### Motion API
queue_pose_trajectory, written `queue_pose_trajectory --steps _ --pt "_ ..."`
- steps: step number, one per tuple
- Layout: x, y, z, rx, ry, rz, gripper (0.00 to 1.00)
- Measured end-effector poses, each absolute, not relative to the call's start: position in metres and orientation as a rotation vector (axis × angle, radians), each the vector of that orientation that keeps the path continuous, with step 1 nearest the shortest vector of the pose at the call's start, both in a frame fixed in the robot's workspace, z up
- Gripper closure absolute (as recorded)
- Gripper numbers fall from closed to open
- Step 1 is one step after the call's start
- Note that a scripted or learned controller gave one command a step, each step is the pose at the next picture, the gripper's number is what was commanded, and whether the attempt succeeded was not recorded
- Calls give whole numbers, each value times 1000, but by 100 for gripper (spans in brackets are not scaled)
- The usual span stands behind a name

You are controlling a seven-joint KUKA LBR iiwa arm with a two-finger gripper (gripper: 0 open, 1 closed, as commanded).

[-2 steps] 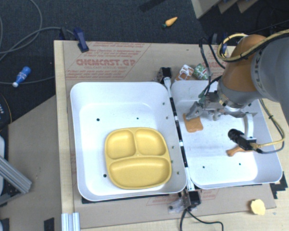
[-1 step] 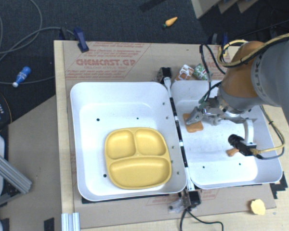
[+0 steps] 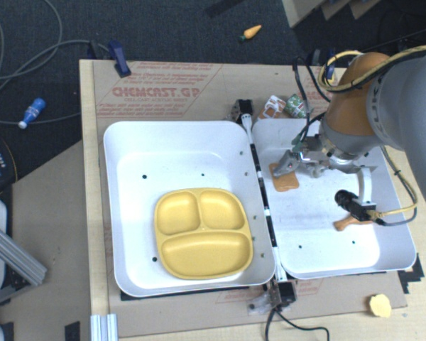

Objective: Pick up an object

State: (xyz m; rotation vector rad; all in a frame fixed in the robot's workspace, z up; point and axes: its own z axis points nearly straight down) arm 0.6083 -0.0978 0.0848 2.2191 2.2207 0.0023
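Two shallow white bins, a left bin (image 3: 121, 190) and a right bin (image 3: 326, 258), sit side by side on a surface (image 3: 163, 91). Nearest, a yellow lump (image 3: 378, 305) lies on the surface just outside the right bin's near corner. The left bin holds a yellow divided plate (image 3: 202, 233). In the right bin, a small orange piece (image 3: 343, 224) lies toward the right side. Farther in, near that bin's left wall, lies a brown block (image 3: 287, 182), with the tool (image 3: 292, 163) just over its far edge. Whether the tool is wide or narrow cannot be told. Small packets (image 3: 284, 106) sit at the far rim.
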Motion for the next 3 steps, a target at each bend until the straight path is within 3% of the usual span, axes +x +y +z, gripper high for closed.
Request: queue_pose_trajectory --steps 2,3 --pt "601 -111 85 2222 2221 0 0" --pt "599 -95 85 2221 2224 -1 0"
